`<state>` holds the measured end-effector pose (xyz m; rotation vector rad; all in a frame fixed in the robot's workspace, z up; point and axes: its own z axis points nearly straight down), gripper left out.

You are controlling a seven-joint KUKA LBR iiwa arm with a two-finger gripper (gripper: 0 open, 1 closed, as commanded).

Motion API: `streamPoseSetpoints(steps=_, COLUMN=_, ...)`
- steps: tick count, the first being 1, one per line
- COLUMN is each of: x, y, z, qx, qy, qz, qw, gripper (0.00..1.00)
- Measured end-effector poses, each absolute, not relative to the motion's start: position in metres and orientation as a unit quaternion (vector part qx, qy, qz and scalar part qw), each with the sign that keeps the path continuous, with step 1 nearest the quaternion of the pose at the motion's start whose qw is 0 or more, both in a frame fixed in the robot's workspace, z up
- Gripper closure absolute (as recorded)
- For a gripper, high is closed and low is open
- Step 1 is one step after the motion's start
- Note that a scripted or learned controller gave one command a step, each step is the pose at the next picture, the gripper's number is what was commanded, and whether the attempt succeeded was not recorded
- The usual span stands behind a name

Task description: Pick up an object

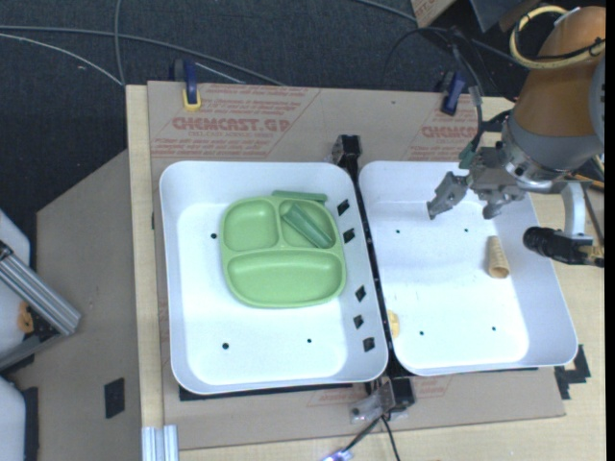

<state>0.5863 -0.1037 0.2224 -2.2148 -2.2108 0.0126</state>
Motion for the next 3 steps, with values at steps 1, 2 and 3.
streamPoseSetpoints(steps=1, x=0.589, y=-0.104, z=0.229, qx=-0.707, qy=-0.707, qz=0.0001, qw=0.001, gripper=0.0)
streamPoseSetpoints(steps=2, x=0.587, y=-0.099, z=0.186, qx=-0.707, qy=-0.707, qz=0.0016, qw=0.003, gripper=0.0)
streamPoseSetpoints(steps=3, x=0.586, y=-0.096, z=0.122, qx=-0.707, qy=-0.707, qz=0.002, qw=0.004, gripper=0.0)
